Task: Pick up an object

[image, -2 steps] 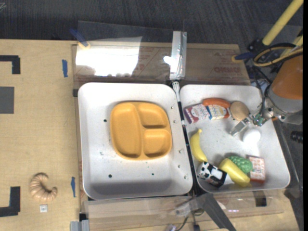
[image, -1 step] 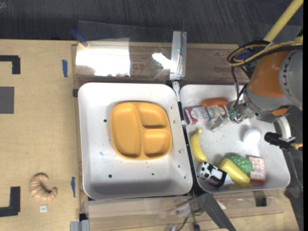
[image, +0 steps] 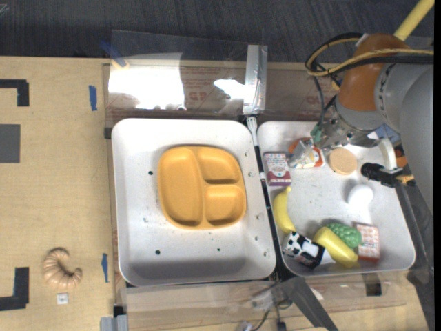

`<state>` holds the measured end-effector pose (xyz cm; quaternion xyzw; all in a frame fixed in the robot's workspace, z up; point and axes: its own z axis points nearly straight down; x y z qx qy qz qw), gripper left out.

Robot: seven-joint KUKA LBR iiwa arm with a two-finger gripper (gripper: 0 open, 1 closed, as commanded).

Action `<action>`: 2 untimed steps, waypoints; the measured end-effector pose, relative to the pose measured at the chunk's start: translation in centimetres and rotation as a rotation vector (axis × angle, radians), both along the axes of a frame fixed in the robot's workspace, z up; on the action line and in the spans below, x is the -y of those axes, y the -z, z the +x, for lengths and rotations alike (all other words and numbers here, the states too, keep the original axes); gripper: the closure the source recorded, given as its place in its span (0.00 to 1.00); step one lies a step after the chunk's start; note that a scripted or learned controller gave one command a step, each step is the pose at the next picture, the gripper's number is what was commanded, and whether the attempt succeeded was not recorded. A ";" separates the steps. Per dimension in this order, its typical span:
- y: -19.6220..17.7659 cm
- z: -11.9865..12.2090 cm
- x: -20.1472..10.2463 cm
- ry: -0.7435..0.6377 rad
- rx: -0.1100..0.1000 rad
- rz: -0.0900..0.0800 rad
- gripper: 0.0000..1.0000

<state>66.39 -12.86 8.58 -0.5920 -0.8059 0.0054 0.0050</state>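
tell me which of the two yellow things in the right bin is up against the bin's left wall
The banana: it lies curved along the left wall of the right bin. The other yellow item sits nearer the front, beside the green toy.

A robotics lab or test cell is indicated. Two shallow white bins [image: 131, 185] are set side by side on a plywood counter [image: 55, 185] marked with black squares and strips of blue tape [image: 92, 97]. A grey industrial arm [image: 406, 95] with exposed cabling is mounted at the right, and toy food [image: 341, 238] is scattered in one bin. Dark carpet [image: 172, 5] is seen behind.
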 end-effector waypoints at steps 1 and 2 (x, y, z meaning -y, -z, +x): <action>-2.6 0.4 0.8 0.029 0.017 0.001 0.00; 0.0 -1.4 6.8 -0.099 0.016 0.003 0.00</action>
